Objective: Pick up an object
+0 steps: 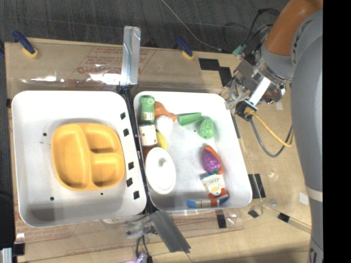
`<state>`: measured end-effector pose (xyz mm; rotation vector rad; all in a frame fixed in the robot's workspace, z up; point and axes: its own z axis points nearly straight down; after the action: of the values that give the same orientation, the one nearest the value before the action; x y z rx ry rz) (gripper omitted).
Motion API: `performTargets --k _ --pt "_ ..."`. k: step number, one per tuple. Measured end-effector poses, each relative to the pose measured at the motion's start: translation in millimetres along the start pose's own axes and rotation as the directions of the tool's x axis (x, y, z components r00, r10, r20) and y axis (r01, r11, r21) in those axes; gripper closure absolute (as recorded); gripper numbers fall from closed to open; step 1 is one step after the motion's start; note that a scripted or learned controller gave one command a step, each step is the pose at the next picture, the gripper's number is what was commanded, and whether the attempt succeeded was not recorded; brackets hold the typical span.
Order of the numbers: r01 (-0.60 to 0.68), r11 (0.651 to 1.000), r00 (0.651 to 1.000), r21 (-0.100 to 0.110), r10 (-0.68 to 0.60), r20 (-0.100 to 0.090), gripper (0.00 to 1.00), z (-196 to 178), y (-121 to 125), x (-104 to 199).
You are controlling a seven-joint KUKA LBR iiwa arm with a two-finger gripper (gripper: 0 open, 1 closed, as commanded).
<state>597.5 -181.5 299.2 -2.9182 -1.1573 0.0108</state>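
Right bin (237, 147): green bottle (147, 108), green pepper (190, 118), purple eggplant (210, 159), white round lid (160, 170), small pouch (213, 184). Left bin (22, 147): yellow divided tray (88, 155). Gripper (237, 104): above the right bin's upper right corner, nothing visibly held; finger state cannot be told.

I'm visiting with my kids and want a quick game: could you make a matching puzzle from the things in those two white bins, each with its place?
Things:
1. yellow divided tray
2. green bottle
3. purple toy
4. white round lid

Places:
A. right bin, far left corner
B. right bin, right side toward the near edge
C. left bin, middle
D. right bin, near left part

Pairs: 1-C, 2-A, 3-B, 4-D
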Motion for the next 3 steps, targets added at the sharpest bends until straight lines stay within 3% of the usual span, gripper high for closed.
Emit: performTargets --k 1,2,3 --pt "-0.226 0.974 0.974 0.001 0.226 -0.001 1.0 -8.9 25.5 27.5" --pt "-0.416 0.909 0.909 0.002 0.416 0.0 1.0 -2.1 22.2 36.3" --pt "-0.406 0.914 0.914 0.006 0.406 0.008 1.0 -7.7 21.0 39.3"
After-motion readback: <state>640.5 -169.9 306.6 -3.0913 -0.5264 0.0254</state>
